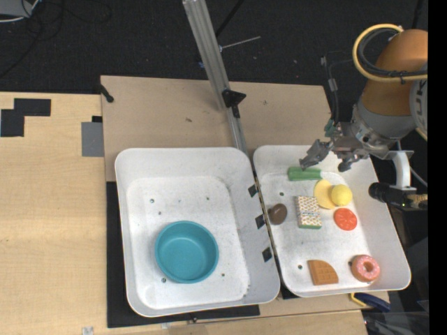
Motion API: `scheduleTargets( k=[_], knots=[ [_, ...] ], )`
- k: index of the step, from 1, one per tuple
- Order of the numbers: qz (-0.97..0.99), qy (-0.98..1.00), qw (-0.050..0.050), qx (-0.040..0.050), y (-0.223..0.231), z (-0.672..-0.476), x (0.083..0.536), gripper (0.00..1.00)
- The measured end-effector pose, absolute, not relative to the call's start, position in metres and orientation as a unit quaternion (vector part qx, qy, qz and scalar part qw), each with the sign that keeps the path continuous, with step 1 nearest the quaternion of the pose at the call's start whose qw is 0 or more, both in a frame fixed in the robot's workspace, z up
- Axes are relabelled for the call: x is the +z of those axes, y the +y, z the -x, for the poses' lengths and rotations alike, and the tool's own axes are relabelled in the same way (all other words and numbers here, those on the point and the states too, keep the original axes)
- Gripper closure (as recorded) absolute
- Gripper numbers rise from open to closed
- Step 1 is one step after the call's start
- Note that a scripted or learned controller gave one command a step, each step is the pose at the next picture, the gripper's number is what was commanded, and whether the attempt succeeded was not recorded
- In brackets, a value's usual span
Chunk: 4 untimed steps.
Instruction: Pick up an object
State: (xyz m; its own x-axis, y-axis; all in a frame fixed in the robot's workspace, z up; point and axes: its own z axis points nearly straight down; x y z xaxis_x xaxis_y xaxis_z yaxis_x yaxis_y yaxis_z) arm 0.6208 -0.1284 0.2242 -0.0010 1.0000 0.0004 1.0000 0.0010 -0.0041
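open gripper over the far end of the right bin, nothing pinched yet.

nearest sit the donut [364, 267] and brown wedge [322, 272], then the red ball [345, 219], checked block [308, 211] and yellow toy [332, 195]; farthest, the green bar [304, 174] lies just below the gripper [327, 159], jaws spread, its long axis running left-right, near the left finger.

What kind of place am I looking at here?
Most likely a robotics lab test bench. A robot arm reaches over two white bins, one scattered with small toy foods like a donut, the other holding a blue bowl; cables trail behind.
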Motion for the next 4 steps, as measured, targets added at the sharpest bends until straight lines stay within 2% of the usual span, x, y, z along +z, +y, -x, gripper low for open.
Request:
scheduleTargets(
  k=[2, 3, 4],
  knots=[
    [0.707, -0.707, 0.002, 0.0017, -0.138, -0.622, 0.101, 0.0],
    [0.707, -0.707, 0.0, 0.0002, -0.139, -0.623, 0.114, 1.0],
    [0.708, -0.707, -0.001, -0.0006, -0.145, -0.624, 0.157, 1.0]
  ],
)
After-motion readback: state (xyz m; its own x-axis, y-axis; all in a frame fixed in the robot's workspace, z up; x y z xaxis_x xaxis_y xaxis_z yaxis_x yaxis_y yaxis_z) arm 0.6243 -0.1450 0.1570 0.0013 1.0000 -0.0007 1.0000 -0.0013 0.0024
